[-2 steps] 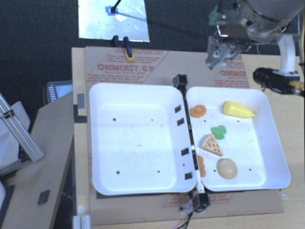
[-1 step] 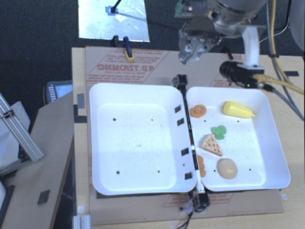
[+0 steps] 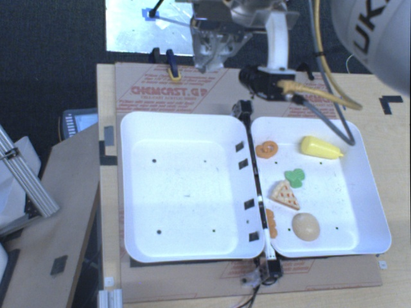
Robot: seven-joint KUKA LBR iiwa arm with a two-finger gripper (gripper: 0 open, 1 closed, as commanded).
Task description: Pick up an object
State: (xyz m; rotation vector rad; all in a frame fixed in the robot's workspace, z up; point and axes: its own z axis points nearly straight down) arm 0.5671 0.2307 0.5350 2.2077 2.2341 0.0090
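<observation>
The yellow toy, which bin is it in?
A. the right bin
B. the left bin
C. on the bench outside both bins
A: the yellow toy lies near the far edge of the right bin, beside the orange pretzel.

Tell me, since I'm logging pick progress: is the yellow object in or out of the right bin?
In. The yellow object lies on the floor of the right bin, near its far edge, apart from the other items.
</observation>
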